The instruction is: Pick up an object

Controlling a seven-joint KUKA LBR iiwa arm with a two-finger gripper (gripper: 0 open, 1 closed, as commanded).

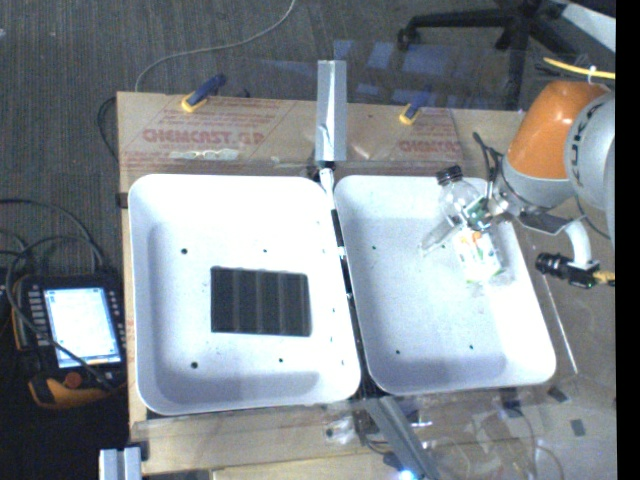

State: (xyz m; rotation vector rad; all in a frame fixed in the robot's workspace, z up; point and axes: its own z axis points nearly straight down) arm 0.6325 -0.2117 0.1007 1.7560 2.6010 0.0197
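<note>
The pincer [478,213] hangs over the far right part of the right bin [440,358], at the end of the grey arm [590,158] that reaches in from the right. It looks like a see-through part with small green and orange marks; whether it stands wide or narrow cannot be told from this slanted view.

The only clear object is a dark ribbed rectangular pad [260,301], lying flat near the middle of the left bin [160,228]. It lies well apart from the pincer, to the left and nearer the front of the counter [240,133], across the wall where the two bins meet. Its long axis runs left to right.

Nothing distinct can be made out under the pincer itself, so reaching the pad would probably call for a long crossing to the left.
</note>
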